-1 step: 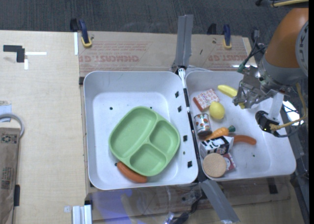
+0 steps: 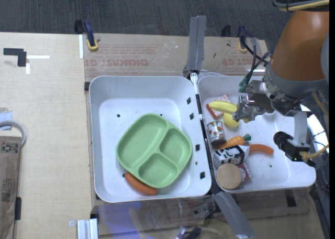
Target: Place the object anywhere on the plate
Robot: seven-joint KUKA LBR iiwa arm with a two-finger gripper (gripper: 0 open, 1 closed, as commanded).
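- Right bin (image 2: 309,177), nearest corner: I log a tan round lid (image 2: 229,176) at 6 o'clock, kept clear of the pile.
- Left bin (image 2: 104,128): green plate (image 2: 154,150), bare; sausage (image 2: 140,184) tucked under its 7 o'clock rim.
- Right bin, centre: can (image 2: 215,131), carrot (image 2: 234,141).
- Farthest: claw (image 2: 242,113) over banana (image 2: 226,113), the likely pick; grip unclear, I cannot tell.

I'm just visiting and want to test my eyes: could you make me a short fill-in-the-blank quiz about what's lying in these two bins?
1. The green plate has ____ compartments.
2. The plate lies in the ____ bin.
3. The banana lies in the ____ bin.
4. The orange sausage beside the plate's lower edge lies ____ the plate.

Missing words: three; left; right; off
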